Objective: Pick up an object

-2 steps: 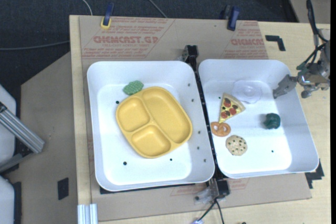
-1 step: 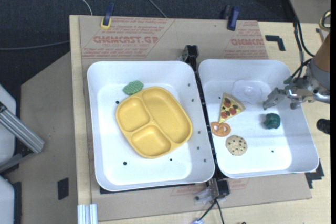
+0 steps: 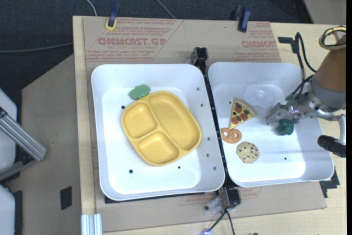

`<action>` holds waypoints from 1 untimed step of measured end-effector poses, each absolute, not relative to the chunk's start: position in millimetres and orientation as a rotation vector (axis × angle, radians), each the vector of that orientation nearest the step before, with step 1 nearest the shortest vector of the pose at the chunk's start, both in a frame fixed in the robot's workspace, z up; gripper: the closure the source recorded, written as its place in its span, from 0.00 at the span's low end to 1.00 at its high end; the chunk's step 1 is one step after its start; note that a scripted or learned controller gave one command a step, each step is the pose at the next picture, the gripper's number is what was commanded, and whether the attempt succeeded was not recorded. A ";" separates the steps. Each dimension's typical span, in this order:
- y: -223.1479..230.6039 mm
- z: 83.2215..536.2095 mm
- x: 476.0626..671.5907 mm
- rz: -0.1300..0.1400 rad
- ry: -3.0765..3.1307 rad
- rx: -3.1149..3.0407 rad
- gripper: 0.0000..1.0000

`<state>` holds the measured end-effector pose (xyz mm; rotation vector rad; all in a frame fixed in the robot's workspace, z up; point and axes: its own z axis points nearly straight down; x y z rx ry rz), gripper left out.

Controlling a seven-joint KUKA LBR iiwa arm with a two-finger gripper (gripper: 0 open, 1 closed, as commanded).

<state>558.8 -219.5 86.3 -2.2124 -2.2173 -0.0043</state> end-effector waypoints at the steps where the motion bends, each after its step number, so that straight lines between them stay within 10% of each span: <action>1: -217.2 84.9 559.4 -0.003 -2.219 -2.214 0.00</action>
